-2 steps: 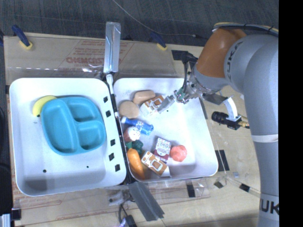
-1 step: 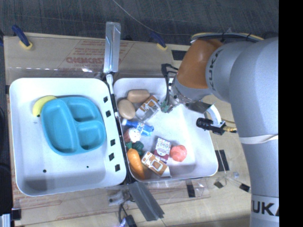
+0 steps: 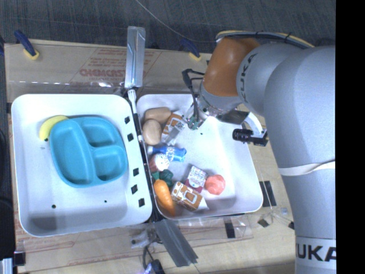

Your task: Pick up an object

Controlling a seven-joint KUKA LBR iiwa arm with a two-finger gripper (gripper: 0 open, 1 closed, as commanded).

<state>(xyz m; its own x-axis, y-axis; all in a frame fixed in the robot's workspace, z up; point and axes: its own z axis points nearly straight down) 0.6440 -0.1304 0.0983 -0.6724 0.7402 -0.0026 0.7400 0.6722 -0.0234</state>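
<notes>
Approach step: hand hovers beside the snack packet; finger state cannot be told. Next: descend, close.

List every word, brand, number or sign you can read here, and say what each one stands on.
"KUKA" on the base of the grey arm, cut at the edge.
"KU", running upward, part of the same brand on the arm's link beside the orange band.
Red printing on the brown board behind the bins: blurred, not readable.
Labels on the small cartons in the right bin: too small to read.
</notes>
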